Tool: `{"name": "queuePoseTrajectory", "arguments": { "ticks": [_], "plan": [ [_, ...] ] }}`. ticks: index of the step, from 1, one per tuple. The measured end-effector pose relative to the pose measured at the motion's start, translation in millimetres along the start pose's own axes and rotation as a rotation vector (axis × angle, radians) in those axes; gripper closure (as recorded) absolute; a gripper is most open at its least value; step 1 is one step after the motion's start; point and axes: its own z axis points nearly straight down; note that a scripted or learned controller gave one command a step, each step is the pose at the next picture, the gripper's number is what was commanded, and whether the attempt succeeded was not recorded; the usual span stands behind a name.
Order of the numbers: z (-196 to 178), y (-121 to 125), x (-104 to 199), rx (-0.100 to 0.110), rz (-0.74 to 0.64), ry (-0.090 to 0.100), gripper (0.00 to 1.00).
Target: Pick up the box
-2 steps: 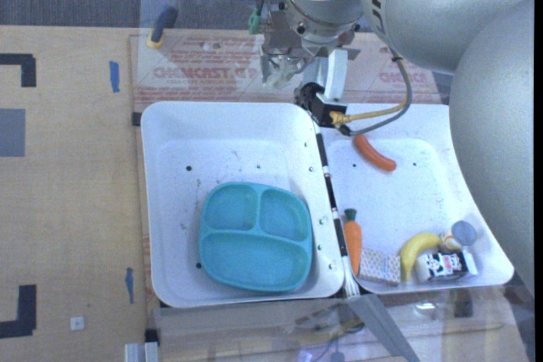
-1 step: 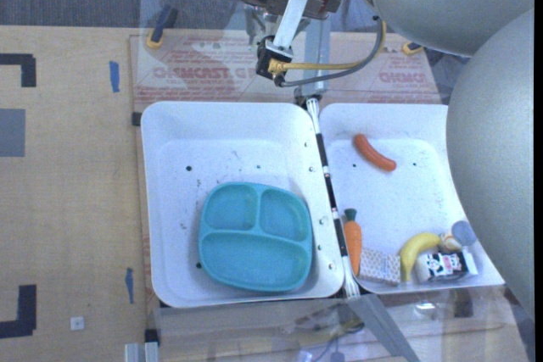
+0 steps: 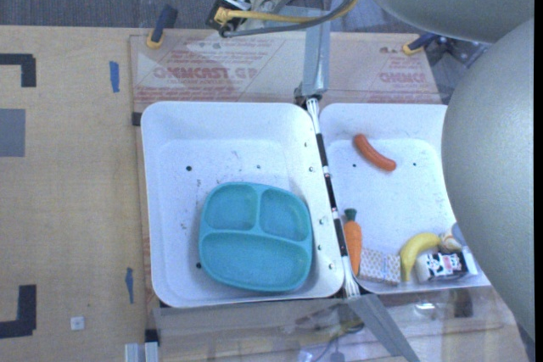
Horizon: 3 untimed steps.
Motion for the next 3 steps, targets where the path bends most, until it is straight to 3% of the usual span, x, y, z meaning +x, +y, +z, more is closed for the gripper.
{"name": "queuePoseTrajectory", "arguments": {
  "ticks": [1,2,3],
  "plan": [
    [0,-90,-36,0.004,-0.013,-0.003,1.00],
    [126,-49,-21,0.004,-0.075,-0.001,1.00],
    [0,8,-20,0.001,-0.056,0.000,1.00]
  ]
}}
